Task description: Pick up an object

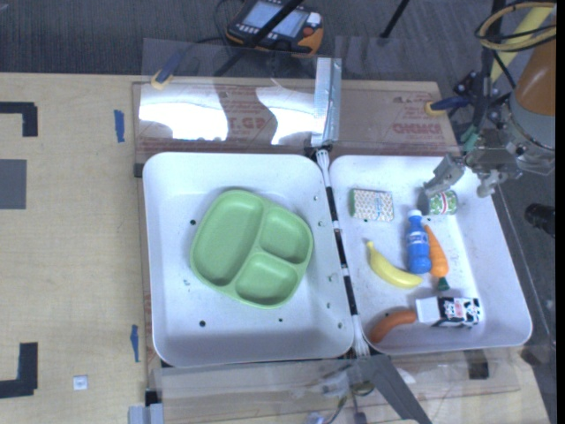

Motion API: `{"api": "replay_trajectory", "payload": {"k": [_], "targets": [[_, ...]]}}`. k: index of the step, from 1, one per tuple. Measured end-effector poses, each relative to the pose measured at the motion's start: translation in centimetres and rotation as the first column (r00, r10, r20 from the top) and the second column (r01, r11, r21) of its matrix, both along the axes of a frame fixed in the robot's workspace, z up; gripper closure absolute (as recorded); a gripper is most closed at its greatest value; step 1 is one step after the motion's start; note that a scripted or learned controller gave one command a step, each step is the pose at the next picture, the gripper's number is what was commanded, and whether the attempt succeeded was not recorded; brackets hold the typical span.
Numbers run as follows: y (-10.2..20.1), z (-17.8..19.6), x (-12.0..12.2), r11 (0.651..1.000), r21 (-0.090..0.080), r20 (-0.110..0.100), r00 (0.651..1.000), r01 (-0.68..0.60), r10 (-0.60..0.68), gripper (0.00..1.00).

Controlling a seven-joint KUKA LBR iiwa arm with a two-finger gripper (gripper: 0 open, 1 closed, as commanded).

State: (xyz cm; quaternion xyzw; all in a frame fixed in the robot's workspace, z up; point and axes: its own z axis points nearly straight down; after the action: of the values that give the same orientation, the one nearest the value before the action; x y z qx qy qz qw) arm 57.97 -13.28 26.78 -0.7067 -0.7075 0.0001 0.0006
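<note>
Camera view puts your two-finger gripper [439,186], jaws' state I cannot tell, just above the small green-labelled can [444,203]; descend next.

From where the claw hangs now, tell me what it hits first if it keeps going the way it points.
Most likely the small green can at the back of the right bin: the claw slants down toward it, with its tip just above. Height is hard to judge from this view.
</note>
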Motion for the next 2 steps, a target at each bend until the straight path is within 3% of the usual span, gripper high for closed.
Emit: {"api": "replay_trajectory", "payload": {"k": [1,2], "targets": [[-0.9,-12.9,-3.0,0.999,0.0,0.001,0.999,0.048,-0.048,0.0],[-4.9,-18.1,-2.5,1.0,0.0,0.004,1.0,-0.009,0.009,0.0]]}}
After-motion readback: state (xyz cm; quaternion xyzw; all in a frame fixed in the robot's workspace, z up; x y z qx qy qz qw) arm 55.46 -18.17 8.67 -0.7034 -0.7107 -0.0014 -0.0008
